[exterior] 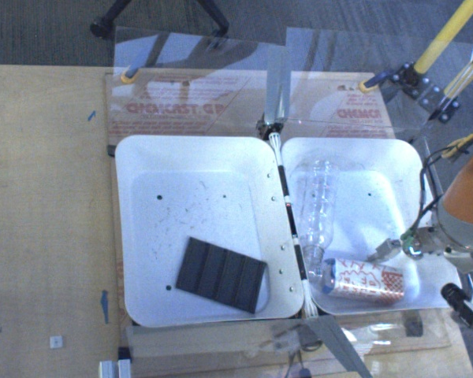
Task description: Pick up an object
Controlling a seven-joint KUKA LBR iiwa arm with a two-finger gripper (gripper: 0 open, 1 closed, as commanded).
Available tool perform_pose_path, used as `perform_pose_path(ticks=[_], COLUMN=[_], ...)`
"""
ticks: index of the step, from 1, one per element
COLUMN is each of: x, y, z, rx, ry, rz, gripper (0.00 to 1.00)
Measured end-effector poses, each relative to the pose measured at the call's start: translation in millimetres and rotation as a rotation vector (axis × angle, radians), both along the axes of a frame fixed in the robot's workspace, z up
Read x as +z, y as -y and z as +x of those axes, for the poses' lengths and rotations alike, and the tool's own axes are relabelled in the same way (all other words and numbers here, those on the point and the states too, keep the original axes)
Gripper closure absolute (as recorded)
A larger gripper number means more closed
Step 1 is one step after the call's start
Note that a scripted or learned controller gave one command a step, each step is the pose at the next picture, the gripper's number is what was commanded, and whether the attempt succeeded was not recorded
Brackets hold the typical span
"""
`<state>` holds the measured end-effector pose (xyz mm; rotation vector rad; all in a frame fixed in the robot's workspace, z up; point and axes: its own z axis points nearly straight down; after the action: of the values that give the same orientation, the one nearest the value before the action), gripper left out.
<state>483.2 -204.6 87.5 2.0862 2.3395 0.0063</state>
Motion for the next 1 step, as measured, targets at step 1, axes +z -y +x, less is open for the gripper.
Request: perform_pose_path(ticks=[1], x=[24.1], y=[13.2], z=[-2.6], rx=[-0.015], ry=[-0.009], rz=[0.007], gripper=[0.0])
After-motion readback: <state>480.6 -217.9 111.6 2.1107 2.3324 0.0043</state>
